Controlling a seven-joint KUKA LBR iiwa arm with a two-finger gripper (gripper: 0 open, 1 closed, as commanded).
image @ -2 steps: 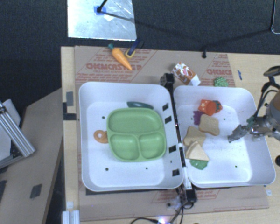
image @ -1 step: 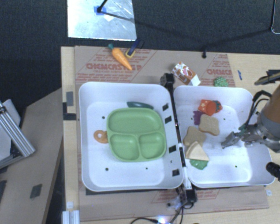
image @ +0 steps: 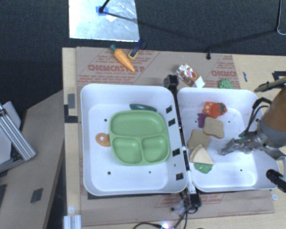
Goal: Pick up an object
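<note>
Fingers: state hard to tell from here
Gripper (image: 227, 150): low in right bin (image: 229, 178), just beside bread (image: 213, 127)
Left bin (image: 93, 128): green tray (image: 138, 137)

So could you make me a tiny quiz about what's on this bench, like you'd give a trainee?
1. True or false: the green divided plate lies in the right bin.
2. What lies on the board behind the left bin: A) a toy carrot, B) a spoon, C) a cup?
3. Which bin is the gripper over?

Key:
1. False; it lies in the left bin.
2. A.
3. The right bin, close to the bread-like slices.
</note>
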